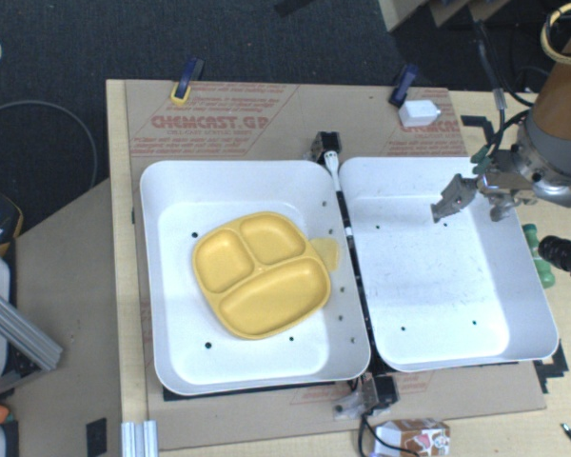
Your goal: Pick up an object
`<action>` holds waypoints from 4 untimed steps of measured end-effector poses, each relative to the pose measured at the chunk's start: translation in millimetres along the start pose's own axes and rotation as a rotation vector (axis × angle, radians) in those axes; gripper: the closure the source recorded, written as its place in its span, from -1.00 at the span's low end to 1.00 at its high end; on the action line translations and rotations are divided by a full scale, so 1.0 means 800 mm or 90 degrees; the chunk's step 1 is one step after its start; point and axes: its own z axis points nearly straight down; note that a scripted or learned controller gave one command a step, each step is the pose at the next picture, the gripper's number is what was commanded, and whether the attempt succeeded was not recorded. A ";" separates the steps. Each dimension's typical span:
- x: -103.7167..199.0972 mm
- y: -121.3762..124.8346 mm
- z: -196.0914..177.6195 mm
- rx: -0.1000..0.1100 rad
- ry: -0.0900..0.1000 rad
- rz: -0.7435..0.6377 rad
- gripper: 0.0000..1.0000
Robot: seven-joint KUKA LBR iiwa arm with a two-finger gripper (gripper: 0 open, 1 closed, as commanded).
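Well apart: yellow tray (260,274) in left bin (162,255); end effector (476,201) spread, gripping nothing.

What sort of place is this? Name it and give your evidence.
Probably a robot grasping test bench in a lab: two white bins clamped to a board, a yellow divided plate as the test object, and loose cables on dark carpet.

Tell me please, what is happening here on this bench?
A grey robot arm reaches in from the right, and its tool hangs above the far part of the right bin. It has nothing between its fingers, which stand apart. The object it could pick up, a yellow divided plate, lies flat in the left bin, away from the tool. So the pick is not yet done.
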 end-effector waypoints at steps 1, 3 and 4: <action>0.093 -0.084 -0.135 -0.008 0.001 -0.006 -1.00; 0.184 -0.082 -0.143 -0.003 0.001 -0.006 1.00; 0.269 -0.082 -0.200 -0.005 0.002 -0.005 1.00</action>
